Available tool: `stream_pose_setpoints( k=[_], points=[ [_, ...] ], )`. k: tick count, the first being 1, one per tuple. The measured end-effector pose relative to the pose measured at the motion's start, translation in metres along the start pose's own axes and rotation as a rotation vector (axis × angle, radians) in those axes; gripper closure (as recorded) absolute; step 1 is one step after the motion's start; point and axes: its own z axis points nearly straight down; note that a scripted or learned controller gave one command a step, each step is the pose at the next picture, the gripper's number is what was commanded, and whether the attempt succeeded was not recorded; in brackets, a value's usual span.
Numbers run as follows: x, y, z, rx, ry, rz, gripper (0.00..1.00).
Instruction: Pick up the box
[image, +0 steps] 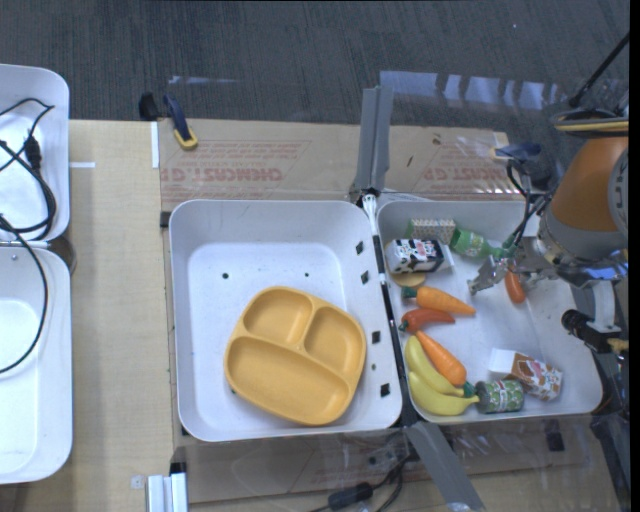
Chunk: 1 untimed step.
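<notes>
Two box-like items lie in the right bin (560, 330). A black and white carton (415, 255) rests near the bin's far left corner. A small orange and white box (538, 378) lies near the front right corner, with a white block (502, 360) touching its left side. My gripper (487, 277) hangs over the middle of the right bin, to the right of the carton and well behind the small box. A small red-orange item (514, 287) lies just right of the gripper. Nothing visibly hangs from the gripper.
The right bin also holds two carrots (445, 300), a red pepper (424, 320), bananas (432, 388), a green can (500, 396), a green bottle (468, 241) and a beige block (432, 228). A yellow divided plate (295, 355) lies in the left bin (200, 300).
</notes>
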Motion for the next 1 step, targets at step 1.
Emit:
stream_pose_setpoints(
  k=[1],
  points=[
    [0.0603,-0.0475,0.0000,0.001,0.001,0.123,0.00]
  ],
)
